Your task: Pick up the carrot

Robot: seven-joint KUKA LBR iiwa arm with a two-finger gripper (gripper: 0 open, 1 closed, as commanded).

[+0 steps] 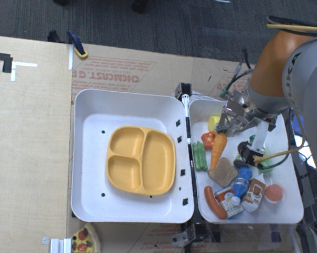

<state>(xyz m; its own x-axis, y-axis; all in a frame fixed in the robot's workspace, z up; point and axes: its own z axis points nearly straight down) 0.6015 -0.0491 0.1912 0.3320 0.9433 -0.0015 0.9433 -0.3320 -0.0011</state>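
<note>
So from the overhead camera, the carrot [218, 151] lies in the right bin [283, 212], toward its left side, roughly upright in the picture with the thick end near the top. It's packed in tight: a red tomato-looking thing [208, 139] touches its upper left, a green veggie piece [200, 156] sits just beside it on the left, and a brown bread slice [223, 172] is right at its tip. A yellow item [213, 123] sits just above.

The gripper [228, 125] hangs right over the carrot's thick end, close to it, maybe touching. Honestly I can't tell what state the pincer is in; it's a dark tangle of metal from this angle, and nothing is clearly between its tips.

The left bin [84, 161] holds a yellow divided plate [142, 160], well apart from the action.

My take: to grab it cleanly, straddle the carrot across its width near the thick end, keeping clear of the tomato, then lift straight up so the neighbours don't drag along.
</note>
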